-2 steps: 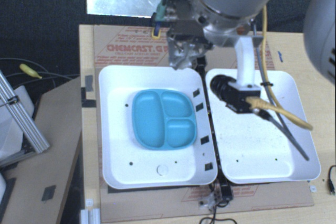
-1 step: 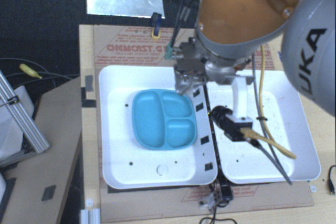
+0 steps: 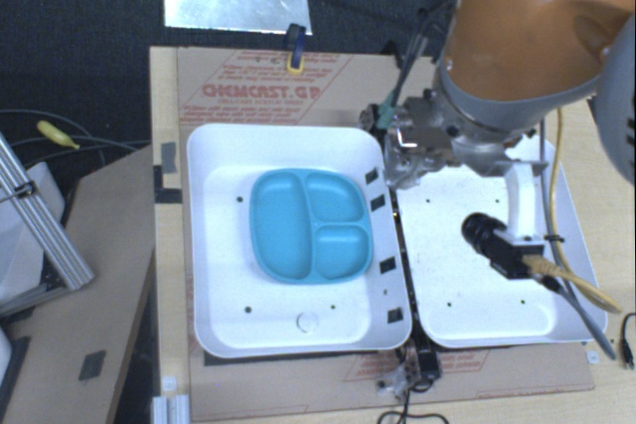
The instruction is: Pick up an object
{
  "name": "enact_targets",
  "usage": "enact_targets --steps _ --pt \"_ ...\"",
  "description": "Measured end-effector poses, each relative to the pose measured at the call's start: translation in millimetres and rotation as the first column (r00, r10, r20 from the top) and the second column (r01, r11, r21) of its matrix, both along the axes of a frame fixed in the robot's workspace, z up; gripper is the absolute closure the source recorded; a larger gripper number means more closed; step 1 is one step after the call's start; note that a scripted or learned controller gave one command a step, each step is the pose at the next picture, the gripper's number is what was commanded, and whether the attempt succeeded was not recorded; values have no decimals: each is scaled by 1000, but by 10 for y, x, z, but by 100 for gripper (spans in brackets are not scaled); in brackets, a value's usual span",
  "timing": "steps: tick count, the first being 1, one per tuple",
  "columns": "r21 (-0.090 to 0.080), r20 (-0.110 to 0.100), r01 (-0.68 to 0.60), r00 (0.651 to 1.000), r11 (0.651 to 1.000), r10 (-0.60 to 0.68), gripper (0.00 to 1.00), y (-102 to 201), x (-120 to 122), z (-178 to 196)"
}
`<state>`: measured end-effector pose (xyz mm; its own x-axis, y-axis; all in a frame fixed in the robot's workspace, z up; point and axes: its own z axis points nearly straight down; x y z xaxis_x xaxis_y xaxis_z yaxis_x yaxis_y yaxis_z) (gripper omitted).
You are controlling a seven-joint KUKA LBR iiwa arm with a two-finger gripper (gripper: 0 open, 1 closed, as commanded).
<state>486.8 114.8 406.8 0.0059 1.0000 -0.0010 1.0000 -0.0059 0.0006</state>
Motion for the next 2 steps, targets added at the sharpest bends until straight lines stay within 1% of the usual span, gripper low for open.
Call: enact_targets --steps 1,2 --pt "5 9 -11 1000 1000 11 100 186 2 702" --pt "2 -1 -13 1000 1000 13 100 644 163 421"
